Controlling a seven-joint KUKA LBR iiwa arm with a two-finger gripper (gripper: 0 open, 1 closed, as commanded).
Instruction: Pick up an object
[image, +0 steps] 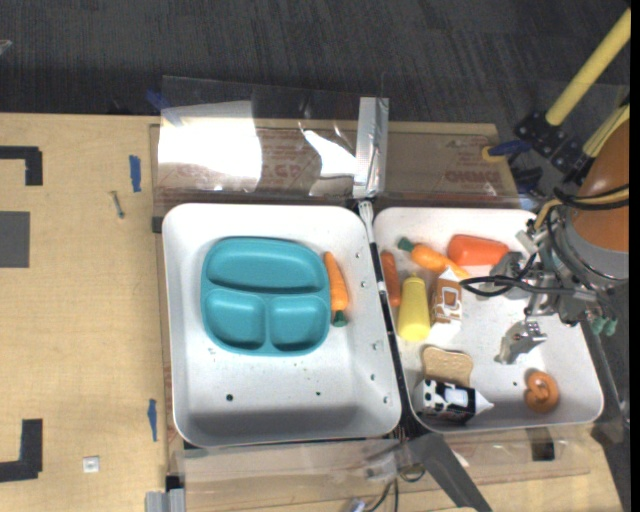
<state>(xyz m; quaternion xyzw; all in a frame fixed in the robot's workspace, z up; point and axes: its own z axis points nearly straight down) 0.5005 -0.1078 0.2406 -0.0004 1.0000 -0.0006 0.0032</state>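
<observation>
**Gripper poised over the right bin, nothing yet lifted**

Two shallow white bins side by side on the bench. In the left bin (200, 400): a teal divided plate (267, 294) near the centre, with a toy carrot (337, 283) just beside its right rim, long axis running from the bin's far edge toward its near edge.

In the right bin (580, 405): the candidate objects. Along the left wall, a thin orange piece (390, 279) and a yellow bottle (414, 307), both lying lengthwise far-to-near. Toward the far edge, a second small carrot (424, 256) and an orange block (477, 249). Near the centre, a small brown-and-white packet (447, 302); nearer the near edge, a slice of toy bread (447, 364) and a black-and-white item (450, 398). In the near right corner, a small orange-brown round piece (541, 391).

Gripper (519, 343) over the right half of the right bin, reached in from the right edge, seemingly above the bare floor. No object visible between the fingers; their spread not legible at this angle, so impossible to say how far open.

Governing relation: round piece just beside the gripper toward the near right corner, probably the closest target; bread slice a little farther, toward the left wall. Elongated items along the left wall well apart from the gripper, likely needing a reach across the bin and jaws set across their far-to-near axis.
</observation>
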